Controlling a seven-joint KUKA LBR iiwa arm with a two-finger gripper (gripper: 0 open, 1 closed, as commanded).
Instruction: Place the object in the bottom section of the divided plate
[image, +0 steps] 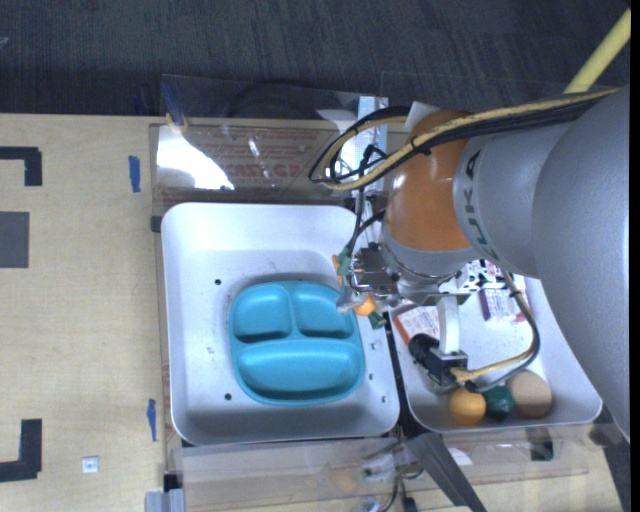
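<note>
Two ways to go wrong from here, by judgement. First: letting go too early, with the small orange bit (365, 304) at the right rim of the blue plate (297, 340), level with the upper right section rather than the bottom section (297, 372). Likely lands in the wrong hollow or on the bin floor beside the plate. Second: clipping the raised rim on the way down and shoving the plate aside.

On the worktop (80, 300), side by side, two white bins. In the left bin (190, 240), just the plate: two small sections above, one wide below, all three bare. At that bin's right wall, jaws hanging from the grey arm (560, 180), the orange bit close under them. Probably the object to place, yet too small to call pinched. Cannot tell whether jaws wide or narrow. In the right bin (570, 390), printed packets (420, 322) mid-floor. By the near wall, close together, an orange ball (466, 405), a green thing (499, 402) and a tan egg shape (532, 392).
</note>
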